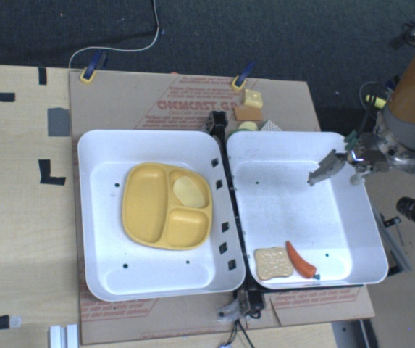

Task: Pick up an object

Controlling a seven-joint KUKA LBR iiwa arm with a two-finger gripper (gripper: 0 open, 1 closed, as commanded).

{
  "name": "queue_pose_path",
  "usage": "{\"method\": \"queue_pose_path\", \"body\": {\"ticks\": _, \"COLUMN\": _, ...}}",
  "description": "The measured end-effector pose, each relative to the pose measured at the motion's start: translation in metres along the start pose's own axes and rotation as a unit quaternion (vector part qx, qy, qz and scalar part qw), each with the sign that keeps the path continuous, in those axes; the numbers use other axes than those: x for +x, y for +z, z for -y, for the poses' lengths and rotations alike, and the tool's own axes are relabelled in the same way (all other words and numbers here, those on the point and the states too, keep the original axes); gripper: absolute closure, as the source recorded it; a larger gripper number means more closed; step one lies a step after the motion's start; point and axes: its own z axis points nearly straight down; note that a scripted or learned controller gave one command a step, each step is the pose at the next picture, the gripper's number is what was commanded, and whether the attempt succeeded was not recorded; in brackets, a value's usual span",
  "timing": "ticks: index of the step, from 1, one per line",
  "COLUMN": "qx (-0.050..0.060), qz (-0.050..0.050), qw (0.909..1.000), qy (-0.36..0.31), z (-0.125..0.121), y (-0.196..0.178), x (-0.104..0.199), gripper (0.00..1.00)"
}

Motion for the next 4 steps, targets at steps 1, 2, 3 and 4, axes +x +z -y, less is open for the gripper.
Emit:
{"method": "queue_pose_path", "body": {"ticks": 1, "qx": 0.006, "qz": -0.002, "qw": 1.0, "qy": 0.001, "z": 0.047, "y": 0.126, "x": 0.002, "gripper": 0.0}}
{"method": "queue_pose_path", "body": {"ticks": 2, "qx": 0.003, "qz": -0.002, "qw": 1.0, "qy": -0.001, "z": 0.045, "y": 0.177, "x": 0.043, "gripper": 0.0}}
{"method": "queue_pose_path", "body": {"ticks": 3, "qx": -0.006, "qz": 0.004, "qw": 1.0, "qy": 0.002, "z": -0.021, "y": 0.097, "x": -0.072, "gripper": 0.0}}
{"method": "queue_pose_path", "body": {"ticks": 4, "qx": -0.002, "qz": -0.001, "qw": 1.0, "qy": -0.002, "z": -0.031, "y": 0.07, "x": -0.002, "gripper": 0.0}}
